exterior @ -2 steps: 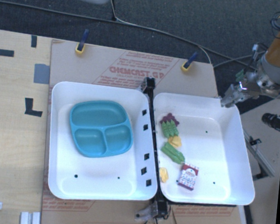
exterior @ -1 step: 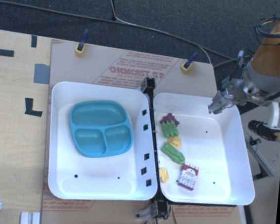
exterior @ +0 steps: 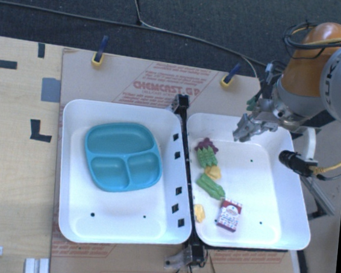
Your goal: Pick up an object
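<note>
the gripper (exterior: 244, 132) is hovering over the right bin (exterior: 275, 174), finger state i cannot tell; nothing is lifted, the red carton (exterior: 229, 215) is lying untouched.

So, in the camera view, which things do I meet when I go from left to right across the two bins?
Blue divided plate → small yellow piece → red and white box → gripper. The purple, green and yellow toys between the yellow piece and the box overlap in this order, so I leave them out.
</note>
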Robot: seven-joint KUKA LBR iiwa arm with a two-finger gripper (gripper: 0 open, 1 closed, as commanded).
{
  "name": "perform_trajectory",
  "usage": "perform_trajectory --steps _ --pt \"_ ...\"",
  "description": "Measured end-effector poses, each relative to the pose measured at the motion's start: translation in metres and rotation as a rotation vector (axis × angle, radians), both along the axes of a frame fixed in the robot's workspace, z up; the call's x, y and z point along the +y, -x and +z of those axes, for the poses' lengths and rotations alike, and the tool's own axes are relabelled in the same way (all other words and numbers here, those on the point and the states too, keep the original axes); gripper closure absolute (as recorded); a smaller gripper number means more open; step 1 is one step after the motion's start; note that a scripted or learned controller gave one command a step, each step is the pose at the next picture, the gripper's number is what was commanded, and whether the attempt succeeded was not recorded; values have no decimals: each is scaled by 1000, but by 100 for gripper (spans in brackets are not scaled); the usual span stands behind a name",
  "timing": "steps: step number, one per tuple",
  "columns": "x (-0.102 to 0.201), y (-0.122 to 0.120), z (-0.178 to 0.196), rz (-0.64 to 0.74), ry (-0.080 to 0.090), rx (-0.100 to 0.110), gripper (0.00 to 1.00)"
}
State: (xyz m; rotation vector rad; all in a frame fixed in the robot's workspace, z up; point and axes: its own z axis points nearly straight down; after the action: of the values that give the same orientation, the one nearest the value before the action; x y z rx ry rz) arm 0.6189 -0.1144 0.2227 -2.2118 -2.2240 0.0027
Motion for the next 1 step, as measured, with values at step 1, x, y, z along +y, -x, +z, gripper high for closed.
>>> perform_trajectory --steps 1 --pt "55 14 0 1 0 1 100"
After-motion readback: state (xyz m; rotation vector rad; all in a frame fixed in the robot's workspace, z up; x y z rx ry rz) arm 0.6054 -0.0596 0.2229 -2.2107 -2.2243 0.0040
